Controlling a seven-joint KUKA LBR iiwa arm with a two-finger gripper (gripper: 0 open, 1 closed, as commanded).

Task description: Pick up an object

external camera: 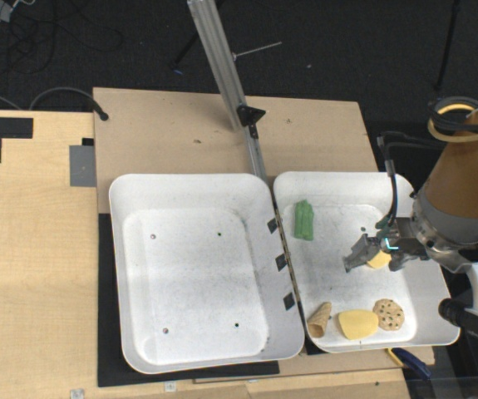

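The arm [459, 189] reaches in from the right — its claw [377, 258] hangs low, fingers spread apart.

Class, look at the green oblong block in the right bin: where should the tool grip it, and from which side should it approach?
Grip the green oblong block across its narrow middle, coming straight down from above. It lies flat, long axis running toward the camera, with bare bin floor on both long sides for the fingers.
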